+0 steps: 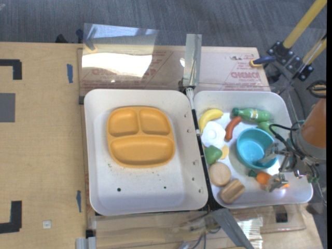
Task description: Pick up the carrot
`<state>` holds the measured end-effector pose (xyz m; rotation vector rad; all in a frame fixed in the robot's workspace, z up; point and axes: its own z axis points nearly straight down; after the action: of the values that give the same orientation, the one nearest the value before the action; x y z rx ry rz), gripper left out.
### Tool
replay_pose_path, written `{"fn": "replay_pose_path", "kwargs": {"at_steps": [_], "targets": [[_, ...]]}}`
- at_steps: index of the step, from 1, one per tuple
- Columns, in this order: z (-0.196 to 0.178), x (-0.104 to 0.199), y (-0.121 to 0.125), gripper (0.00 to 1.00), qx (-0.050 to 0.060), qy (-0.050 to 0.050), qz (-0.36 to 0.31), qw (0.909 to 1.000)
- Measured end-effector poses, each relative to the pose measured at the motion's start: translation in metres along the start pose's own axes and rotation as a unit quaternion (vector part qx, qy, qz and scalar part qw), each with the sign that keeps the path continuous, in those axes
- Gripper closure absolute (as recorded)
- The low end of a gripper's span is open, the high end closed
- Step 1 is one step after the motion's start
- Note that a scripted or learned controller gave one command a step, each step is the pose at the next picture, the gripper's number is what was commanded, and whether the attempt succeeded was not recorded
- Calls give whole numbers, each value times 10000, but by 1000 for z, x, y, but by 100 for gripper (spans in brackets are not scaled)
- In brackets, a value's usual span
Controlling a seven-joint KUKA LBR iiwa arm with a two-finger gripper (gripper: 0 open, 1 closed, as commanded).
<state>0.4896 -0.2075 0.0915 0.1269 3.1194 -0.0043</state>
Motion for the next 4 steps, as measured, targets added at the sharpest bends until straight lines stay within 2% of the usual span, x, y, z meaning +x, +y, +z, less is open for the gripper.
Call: {"fn": "replay_pose_path", "kwargs": {"at_steps": [1, 2, 3, 4], "targets": [[0, -7, 6, 0, 9, 11, 1464, 9892], [-12, -11, 7, 100, 9, -45, 1452, 9894], [-12, -11, 7, 0, 9, -45, 1454, 9894], [-1, -4, 79, 0, -3, -12, 1293, 9916]]}}
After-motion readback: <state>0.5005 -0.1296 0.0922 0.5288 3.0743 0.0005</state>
